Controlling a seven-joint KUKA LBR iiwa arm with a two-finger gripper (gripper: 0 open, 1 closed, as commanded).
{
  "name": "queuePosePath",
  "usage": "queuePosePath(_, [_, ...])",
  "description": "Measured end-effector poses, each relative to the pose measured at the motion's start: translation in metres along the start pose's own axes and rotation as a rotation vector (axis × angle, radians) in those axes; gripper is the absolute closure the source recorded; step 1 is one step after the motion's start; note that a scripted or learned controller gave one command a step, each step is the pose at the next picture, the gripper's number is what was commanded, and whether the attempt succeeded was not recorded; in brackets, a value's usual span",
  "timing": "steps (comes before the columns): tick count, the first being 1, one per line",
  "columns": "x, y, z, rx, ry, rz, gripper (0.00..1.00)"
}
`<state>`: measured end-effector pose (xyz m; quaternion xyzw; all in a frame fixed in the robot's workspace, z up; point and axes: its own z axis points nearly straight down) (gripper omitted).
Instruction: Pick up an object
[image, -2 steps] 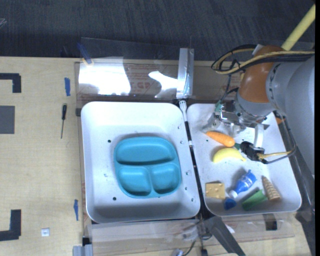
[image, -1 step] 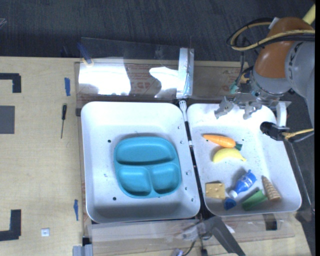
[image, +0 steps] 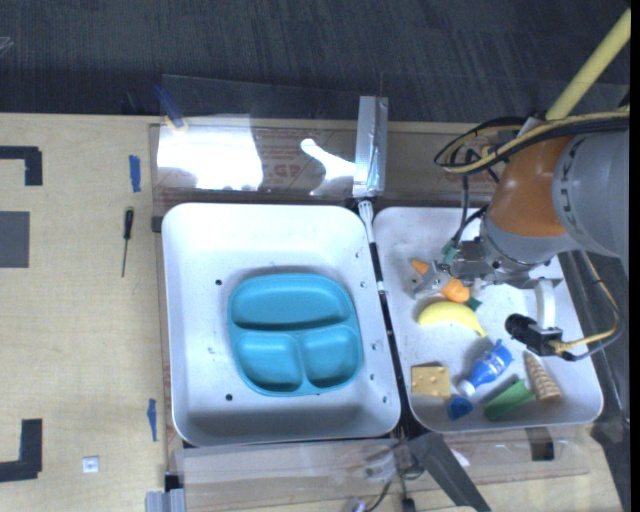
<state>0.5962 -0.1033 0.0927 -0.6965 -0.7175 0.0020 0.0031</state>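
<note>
Gripper (image: 447, 283): low in right bin (image: 585, 405); finger spread could not be told.
Nearest object: banana (image: 450, 316), just below-left, long axis across bin.

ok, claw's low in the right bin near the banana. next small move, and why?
Probably a short straight lift to test the grasp. The claw sits low in the right bin, right at a small orange piece just above the banana. Whether it grips anything can't be seen; lifting would show, without disturbing the toys below.
</note>
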Motion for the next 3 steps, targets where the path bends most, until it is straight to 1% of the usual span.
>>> queuePosePath(1, [-0.001, 0.003, -0.015, -0.011, -0.001, 0.002, 1.0])
queuePosePath(2, [0.085, 0.007, -0.096, -0.015, 0.001, 0.05, 1.0])
queuePosePath(3, [0.083, 0.006, -0.103, -0.012, 0.0, 0.053, 1.0])
